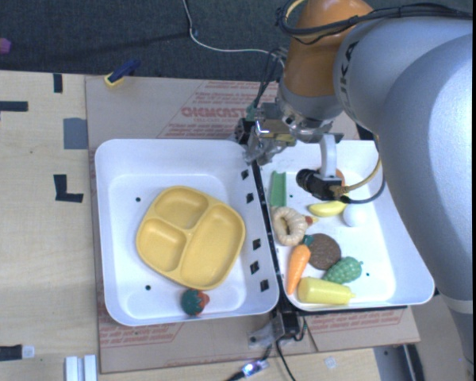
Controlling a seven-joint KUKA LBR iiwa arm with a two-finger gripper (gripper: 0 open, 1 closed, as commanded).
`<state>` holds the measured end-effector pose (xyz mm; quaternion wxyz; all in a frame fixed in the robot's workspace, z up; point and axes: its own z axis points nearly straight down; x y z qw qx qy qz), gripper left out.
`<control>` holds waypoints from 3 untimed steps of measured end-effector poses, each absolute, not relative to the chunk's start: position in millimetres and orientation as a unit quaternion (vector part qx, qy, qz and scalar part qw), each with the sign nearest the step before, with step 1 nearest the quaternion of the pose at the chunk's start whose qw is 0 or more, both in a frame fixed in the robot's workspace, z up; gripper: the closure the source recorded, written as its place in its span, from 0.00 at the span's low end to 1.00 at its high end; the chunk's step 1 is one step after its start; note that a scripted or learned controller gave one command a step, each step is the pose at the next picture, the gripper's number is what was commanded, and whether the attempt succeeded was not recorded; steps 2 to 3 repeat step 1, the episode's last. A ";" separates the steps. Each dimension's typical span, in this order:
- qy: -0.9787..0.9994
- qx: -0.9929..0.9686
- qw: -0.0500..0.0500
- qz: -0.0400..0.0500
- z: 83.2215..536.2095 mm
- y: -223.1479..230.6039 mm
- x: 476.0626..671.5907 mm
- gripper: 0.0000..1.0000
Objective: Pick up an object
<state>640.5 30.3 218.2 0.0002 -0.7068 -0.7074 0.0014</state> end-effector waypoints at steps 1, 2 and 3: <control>-0.707 -0.707 0.000 0.001 214.9 27.0 645.9 1.00; -0.707 -0.707 0.000 0.001 214.9 27.0 645.9 1.00; -0.707 -0.707 0.000 0.001 214.9 27.0 645.9 1.00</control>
